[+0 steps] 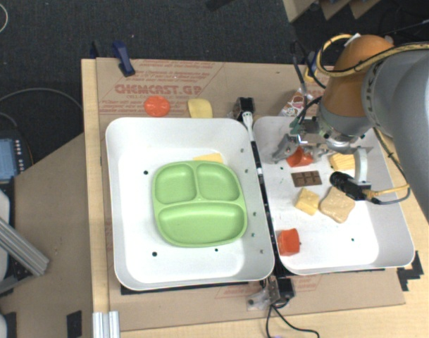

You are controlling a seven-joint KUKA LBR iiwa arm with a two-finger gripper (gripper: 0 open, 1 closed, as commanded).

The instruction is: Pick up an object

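The grey arm with its orange band (355, 69) is seen reaching in from the right over the right-hand shallow white bin (383, 252). In the left-hand shallow white bin (129, 189) a green three-compartment plastic plate (198, 204) is set, with a pale yellow flat piece (208, 158) just showing at its far edge. In the right bin, small toy-food pieces are scattered: a tan bread-like slice (337, 205), a pale yellow cheese-like wedge (307, 201), a dark brown chocolate-like slab (306, 179), a red block (289, 241) near the front, and a small red-orange piece (296, 158). The gripper (299, 146) is placed low, directly over the red-orange piece, which appears to be the object aimed at. Whether its jaws are spread or closed cannot be told, and no grasp is confirmed. The piece is judged light, rigid and somewhat slick; a hold across its narrower sides would be suitable.
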